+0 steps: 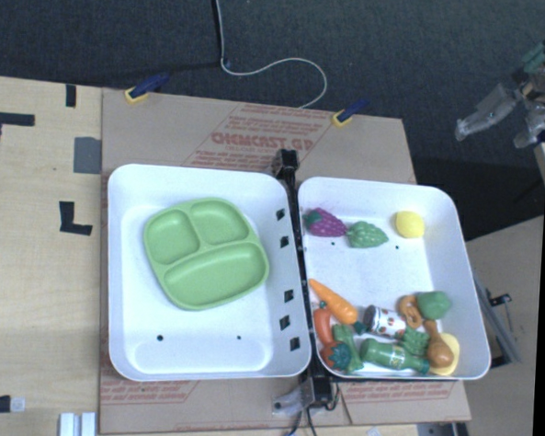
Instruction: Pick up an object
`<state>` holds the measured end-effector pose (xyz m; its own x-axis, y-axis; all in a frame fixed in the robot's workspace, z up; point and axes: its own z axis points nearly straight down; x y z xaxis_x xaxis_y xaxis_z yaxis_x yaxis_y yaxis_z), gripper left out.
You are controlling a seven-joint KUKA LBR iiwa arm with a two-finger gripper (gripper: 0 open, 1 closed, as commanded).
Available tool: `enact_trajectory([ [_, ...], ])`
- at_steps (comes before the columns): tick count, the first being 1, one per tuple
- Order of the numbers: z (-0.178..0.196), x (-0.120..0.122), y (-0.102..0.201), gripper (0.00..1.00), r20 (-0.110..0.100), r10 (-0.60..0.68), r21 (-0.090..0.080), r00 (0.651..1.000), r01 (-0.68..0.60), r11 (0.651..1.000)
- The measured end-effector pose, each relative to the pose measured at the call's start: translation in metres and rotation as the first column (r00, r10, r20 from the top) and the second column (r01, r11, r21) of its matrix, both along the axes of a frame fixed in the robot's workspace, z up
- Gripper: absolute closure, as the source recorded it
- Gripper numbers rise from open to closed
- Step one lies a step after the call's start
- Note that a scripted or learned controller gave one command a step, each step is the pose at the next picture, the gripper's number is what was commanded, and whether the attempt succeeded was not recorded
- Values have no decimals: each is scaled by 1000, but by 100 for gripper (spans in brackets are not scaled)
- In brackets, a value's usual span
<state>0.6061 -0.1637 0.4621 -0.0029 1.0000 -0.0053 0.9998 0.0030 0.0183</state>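
At far right, your gripper (523, 108) sits off the bins; finger state cannot be told.
Right bin (456, 224): toy foods. Left bin (127, 194): green plate (206, 253).

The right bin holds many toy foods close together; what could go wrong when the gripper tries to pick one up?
1. The carrot, small can and other toys at the near end of the right bin are packed tightly, so a grasp there may catch two or slip.
2. The yellow lemon looks round and might roll away.
3. The purple grapes lie near the bin wall, where the fingers could hit it.
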Motion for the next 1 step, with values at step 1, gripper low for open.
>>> enact_trajectory([
  [1,40,-83,58,0,-11,4,6,1000,-4,1000],
])
